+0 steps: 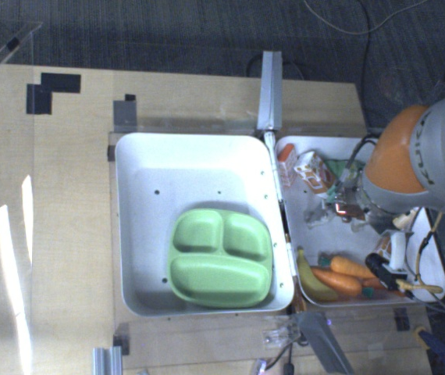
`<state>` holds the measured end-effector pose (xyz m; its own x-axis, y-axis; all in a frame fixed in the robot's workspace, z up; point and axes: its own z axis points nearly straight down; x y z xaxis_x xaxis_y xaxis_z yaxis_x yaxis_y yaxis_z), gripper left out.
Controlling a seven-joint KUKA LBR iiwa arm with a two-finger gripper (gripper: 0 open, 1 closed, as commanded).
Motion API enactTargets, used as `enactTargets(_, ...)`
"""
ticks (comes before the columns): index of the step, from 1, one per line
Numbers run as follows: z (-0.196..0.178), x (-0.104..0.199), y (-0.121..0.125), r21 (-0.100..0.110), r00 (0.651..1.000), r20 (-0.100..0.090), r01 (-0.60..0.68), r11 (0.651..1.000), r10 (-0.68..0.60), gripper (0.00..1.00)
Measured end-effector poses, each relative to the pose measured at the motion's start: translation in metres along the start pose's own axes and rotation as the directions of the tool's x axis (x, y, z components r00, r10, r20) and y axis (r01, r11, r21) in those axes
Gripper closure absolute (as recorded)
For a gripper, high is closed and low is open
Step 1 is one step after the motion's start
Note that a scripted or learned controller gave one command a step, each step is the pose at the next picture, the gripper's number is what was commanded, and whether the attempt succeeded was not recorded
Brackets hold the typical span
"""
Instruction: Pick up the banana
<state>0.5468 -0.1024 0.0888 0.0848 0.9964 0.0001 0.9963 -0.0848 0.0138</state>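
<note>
The banana point(311, 276), yellow with a greenish tint, lies curved along the near left corner of the right bin point(300, 233). Two orange carrots point(346, 275) lie against its right side. My gripper point(341, 207) hangs over the middle of the right bin, beyond the banana and a little to its right, clearly apart from it. The grey arm with its orange band point(394, 164) comes in from the right and covers the bin's right part.
A green divided plate point(221, 258) sits in the left bin point(152, 170). A red-and-white snack packet point(313, 170) and a small red item point(286, 153) lie at the far end of the right bin. A metal post point(271, 92) rises between the bins.
</note>
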Motion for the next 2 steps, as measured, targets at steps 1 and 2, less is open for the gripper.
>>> enactTargets(1,-0.001,0.008,-0.053,-0.002,0.985,0.0,0.174,0.985,-0.174,0.0)
enactTargets(2,-0.003,0.013,-0.008,0.008,0.971,-0.002,0.24,0.971,-0.24,0.0)
